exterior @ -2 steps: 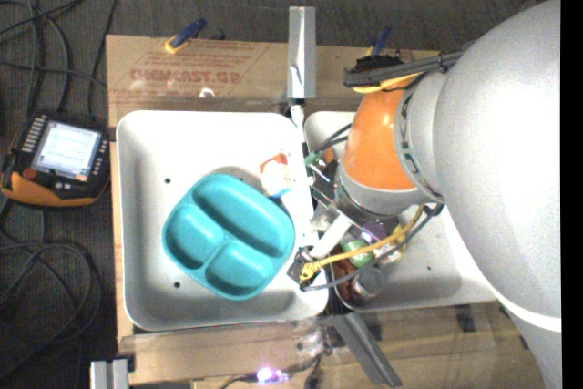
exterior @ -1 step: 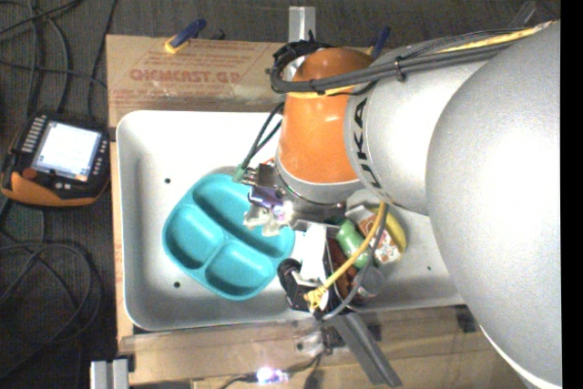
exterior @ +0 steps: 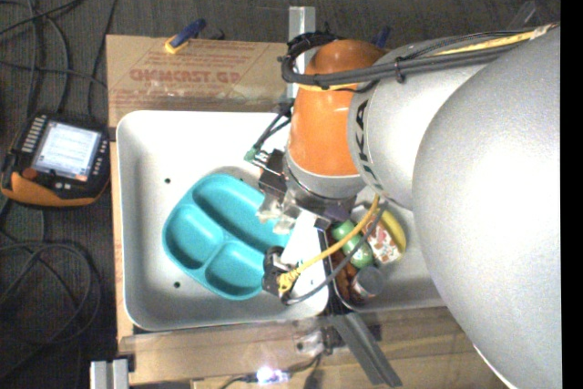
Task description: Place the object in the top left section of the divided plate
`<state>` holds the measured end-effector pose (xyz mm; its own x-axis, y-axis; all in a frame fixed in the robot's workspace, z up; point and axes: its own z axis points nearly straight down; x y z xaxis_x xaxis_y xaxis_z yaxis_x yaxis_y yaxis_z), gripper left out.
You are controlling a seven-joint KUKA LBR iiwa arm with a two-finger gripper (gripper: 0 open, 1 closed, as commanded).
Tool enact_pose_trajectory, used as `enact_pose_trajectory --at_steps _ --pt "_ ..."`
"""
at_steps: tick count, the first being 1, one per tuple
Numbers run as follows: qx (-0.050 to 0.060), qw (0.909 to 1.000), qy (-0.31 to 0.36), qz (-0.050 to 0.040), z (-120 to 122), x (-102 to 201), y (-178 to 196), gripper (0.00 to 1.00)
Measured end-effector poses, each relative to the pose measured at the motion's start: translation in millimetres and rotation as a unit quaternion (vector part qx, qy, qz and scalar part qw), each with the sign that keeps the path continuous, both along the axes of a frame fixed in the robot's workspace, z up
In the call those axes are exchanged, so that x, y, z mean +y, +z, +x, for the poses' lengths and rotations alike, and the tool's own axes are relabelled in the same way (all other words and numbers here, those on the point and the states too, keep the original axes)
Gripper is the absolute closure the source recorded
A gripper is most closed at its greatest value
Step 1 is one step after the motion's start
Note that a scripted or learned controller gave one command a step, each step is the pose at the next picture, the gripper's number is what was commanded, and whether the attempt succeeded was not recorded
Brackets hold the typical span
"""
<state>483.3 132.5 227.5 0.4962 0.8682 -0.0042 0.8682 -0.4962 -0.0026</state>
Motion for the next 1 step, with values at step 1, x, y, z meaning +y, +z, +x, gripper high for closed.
enact_pose_trajectory --at_steps 1 --pt "0.002 0.9840 0.178 0.0010 -1.4 19.7 -20.8 1.00"
